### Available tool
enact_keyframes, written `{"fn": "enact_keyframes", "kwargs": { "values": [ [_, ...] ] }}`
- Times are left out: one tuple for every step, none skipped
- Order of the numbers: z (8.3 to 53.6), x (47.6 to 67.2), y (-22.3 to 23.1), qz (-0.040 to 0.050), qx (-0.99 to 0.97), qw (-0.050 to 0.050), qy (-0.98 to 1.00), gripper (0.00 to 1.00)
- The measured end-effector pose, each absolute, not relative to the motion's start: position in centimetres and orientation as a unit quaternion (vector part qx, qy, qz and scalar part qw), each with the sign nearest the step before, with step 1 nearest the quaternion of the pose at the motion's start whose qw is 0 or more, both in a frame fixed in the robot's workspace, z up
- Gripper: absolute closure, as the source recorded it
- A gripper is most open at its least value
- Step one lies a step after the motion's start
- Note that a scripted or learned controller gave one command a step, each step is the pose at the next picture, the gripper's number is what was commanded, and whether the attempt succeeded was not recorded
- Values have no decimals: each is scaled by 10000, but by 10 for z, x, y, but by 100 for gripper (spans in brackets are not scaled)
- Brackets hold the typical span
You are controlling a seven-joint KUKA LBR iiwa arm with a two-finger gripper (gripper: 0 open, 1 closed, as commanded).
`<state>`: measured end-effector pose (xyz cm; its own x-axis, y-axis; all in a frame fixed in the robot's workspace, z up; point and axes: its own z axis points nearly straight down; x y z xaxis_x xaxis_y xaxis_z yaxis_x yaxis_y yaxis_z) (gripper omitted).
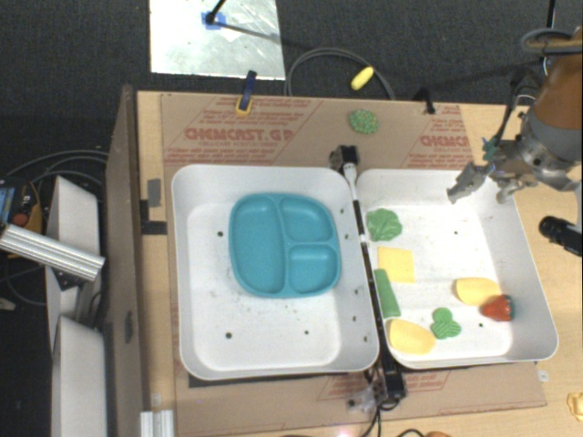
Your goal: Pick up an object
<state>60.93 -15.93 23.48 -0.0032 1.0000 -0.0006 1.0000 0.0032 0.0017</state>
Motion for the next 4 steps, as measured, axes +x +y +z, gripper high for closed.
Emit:
{"fn": "enact_keyframes", "kwargs": {
  "values": [
    [77,559,-150,-15,7071,-26,7072,0],
    [87,649,-209,25,7053,69,7088,0],
    [199,594,-169,31,7052,37,7090,0],
    [85,554,-110,-20,7045,-59,7096,0]
  ]
}}
